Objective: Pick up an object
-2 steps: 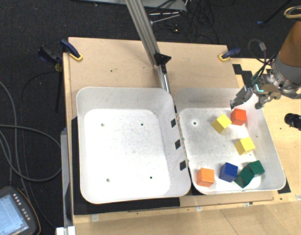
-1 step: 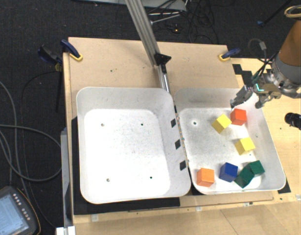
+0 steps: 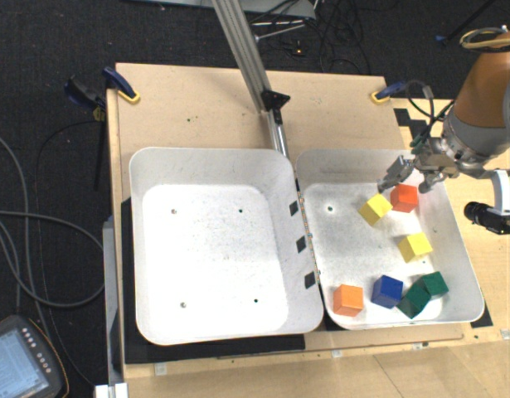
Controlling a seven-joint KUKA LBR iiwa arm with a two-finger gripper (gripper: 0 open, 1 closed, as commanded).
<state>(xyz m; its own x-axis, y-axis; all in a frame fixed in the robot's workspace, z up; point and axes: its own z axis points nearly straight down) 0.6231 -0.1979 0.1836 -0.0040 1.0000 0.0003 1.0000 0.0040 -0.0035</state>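
My gripper (image 3: 407,181) hangs over the far part of the right bin (image 3: 337,171), reaching in from the right, and looks open with its fingers (image 3: 395,174) spread. Directly beneath the fingertips an orange-red cube (image 3: 405,197) rests on the bin floor; whether the fingers touch it I cannot tell. A yellow cube (image 3: 375,209) lies just left of it, tilted. A second yellow cube (image 3: 415,245) sits further toward the front. Along the front edge lie an orange cube (image 3: 348,298), a blue cube (image 3: 387,291) and two green blocks (image 3: 424,292).
The left bin (image 3: 155,168) stands beside the right one, joined by a black-clipped seam (image 3: 302,239). A metal pole (image 3: 246,52) slants in from the back. A black fixture (image 3: 485,215) sticks out by the right bin's right rim.
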